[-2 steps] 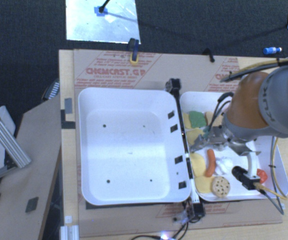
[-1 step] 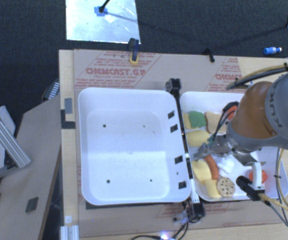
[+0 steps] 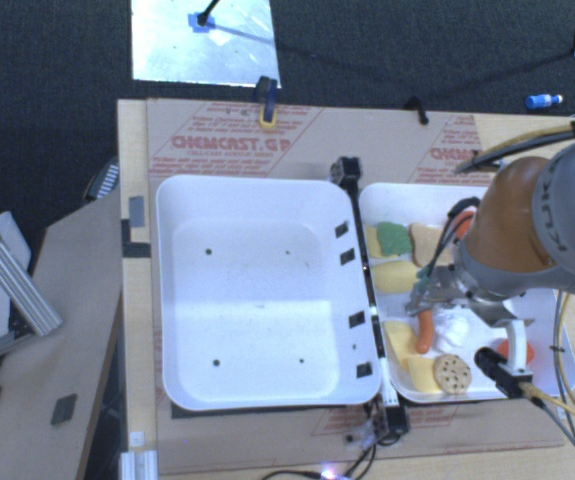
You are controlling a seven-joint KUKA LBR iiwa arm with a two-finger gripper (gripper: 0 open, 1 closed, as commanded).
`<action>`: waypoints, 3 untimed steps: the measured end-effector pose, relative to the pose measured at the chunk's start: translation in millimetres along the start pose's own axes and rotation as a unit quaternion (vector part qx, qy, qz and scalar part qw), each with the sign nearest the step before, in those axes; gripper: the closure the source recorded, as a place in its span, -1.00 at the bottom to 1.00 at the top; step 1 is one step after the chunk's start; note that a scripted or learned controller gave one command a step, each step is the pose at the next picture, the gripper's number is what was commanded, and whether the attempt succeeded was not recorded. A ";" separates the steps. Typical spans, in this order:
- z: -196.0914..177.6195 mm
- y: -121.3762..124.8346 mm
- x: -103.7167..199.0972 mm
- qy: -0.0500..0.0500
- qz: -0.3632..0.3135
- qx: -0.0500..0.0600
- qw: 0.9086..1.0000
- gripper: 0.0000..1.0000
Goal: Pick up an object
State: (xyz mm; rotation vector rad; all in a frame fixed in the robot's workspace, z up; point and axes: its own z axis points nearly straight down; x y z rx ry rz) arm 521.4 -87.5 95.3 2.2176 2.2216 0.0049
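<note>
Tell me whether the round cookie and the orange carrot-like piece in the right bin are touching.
Apart. The camera view shows the round cookie near the right bin's front wall, with a strip of white bin floor between it and the orange carrot-like piece above it.

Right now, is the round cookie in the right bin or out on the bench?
In: the round cookie lies inside the right bin, near its front edge.

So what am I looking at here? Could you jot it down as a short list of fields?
arm: grey with orange band, reaching in from the right
hand: low over the right bin
right bin: green piece, yellow pieces, orange stick, round cookie
left bin: white
bench top: brown board with red print
</note>
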 end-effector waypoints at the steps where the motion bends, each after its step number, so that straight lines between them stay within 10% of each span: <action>1: -94.4 -12.9 32.6 0.000 -0.003 -0.003 1.000 1.00; 3: -108.2 74.8 171.8 0.002 -0.006 0.000 1.000 1.00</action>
